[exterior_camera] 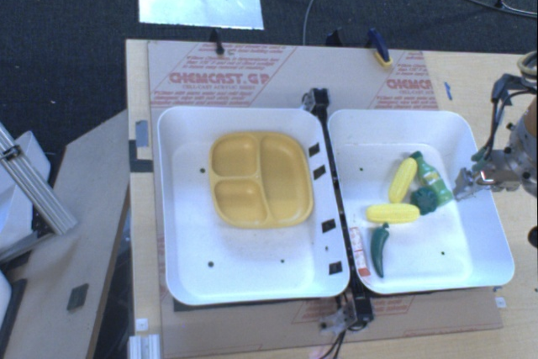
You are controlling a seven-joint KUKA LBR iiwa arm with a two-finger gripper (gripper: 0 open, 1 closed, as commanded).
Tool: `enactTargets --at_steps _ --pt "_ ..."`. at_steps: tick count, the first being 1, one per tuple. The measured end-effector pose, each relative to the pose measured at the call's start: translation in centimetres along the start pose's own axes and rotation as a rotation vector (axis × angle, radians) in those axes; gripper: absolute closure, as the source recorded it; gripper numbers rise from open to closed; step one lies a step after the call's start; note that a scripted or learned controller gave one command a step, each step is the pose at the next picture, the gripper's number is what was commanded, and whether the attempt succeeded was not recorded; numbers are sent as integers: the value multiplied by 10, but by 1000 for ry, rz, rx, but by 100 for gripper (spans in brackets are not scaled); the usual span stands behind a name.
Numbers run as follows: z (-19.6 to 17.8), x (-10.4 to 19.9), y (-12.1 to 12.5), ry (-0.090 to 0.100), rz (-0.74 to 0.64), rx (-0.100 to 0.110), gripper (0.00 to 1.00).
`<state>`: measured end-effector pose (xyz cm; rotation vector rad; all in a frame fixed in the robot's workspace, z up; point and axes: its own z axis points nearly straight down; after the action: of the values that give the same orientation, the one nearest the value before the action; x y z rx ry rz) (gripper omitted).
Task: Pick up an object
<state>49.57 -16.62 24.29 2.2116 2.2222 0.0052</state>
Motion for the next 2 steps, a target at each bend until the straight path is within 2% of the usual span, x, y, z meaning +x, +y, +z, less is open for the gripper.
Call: enactTargets --at_steps 1,2 --pt "-7 53 9 4 -6 3 100" --pt "8 104 22 4 -5 6 100"
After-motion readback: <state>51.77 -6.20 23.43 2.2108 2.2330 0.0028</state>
